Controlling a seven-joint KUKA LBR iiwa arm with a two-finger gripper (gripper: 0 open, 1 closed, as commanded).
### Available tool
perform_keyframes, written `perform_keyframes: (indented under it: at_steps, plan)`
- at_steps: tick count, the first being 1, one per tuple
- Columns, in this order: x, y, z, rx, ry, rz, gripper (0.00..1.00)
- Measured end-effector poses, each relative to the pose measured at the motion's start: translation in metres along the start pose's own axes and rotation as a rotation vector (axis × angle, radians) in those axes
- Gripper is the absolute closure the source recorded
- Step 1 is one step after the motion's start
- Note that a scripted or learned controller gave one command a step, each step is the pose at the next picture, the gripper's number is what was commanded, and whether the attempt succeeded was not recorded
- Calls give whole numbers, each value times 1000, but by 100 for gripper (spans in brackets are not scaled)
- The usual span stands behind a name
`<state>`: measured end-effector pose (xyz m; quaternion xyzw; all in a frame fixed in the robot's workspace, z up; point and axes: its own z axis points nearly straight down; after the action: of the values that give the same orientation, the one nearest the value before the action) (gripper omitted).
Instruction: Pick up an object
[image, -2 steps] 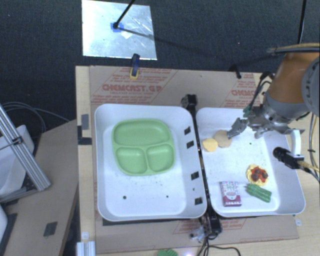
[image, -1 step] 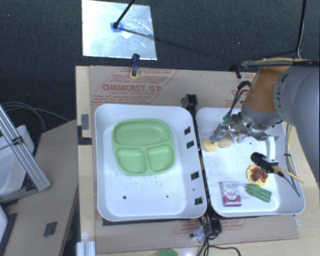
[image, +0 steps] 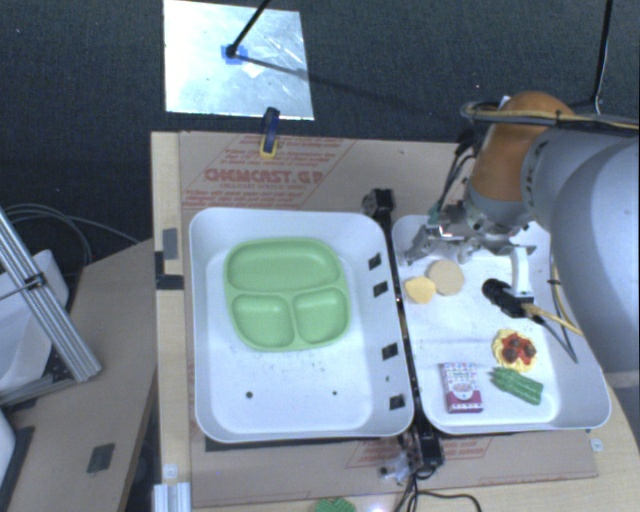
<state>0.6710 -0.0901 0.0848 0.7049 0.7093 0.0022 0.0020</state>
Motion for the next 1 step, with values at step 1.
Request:
perform_keyframes:
  at_steps: [1]
  plan:
    - [-29,-106,0,13,0,11,0]
